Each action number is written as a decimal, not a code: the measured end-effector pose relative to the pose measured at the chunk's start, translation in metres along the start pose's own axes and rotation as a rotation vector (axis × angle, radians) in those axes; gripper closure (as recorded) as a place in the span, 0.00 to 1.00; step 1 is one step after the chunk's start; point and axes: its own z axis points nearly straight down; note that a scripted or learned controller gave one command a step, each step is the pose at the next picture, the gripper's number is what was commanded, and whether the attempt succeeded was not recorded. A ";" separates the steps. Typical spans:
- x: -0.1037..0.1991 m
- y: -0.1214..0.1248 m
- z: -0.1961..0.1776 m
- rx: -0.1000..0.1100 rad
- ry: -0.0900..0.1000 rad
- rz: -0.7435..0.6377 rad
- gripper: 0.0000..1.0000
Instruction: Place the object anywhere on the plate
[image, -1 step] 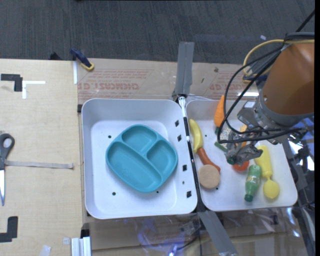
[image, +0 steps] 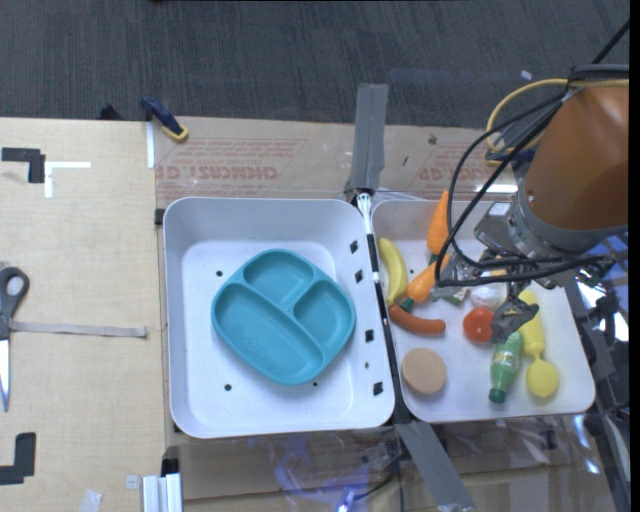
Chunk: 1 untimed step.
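The blue divided plate lies in the left white bin with nothing on it. Toy foods lie in the right bin: a red tomato, a green bottle, a yellow lemon, a red sausage, a banana, two orange carrots and a brown round disc. My gripper hangs low over the right bin, just right of the tomato and above the green bottle. It covers part of a yellow piece.
The arm's orange band and cables fill the upper right above the right bin. Scissors lie on the bench at the far left. A grey divider strip runs between the bins at the back.
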 end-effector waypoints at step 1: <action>-0.050 -0.003 -0.025 0.003 -0.002 0.173 0.00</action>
